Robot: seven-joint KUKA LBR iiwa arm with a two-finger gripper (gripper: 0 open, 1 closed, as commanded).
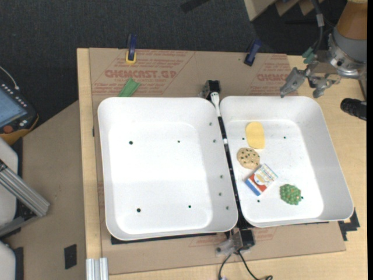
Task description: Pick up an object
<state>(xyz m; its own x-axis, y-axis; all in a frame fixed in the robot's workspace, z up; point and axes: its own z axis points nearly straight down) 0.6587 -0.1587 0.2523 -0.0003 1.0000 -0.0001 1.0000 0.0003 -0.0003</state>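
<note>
1 fixed camera looks down at a slant from above the bench's near edge, facing toward 12 o'clock. It stands far enough back to take in both white bins, the left bin (157,168) at 9 o'clock and the right bin (326,156) at 3 o'clock, plus surrounding floor.

Dark carpet-like floor (70,16) surrounds a cardboard-topped bench (175,69).

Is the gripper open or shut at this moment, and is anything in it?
Open. The gripper hangs above the right bin's far rim with its jaws spread apart, and only cardboard shows in the gap.
</note>
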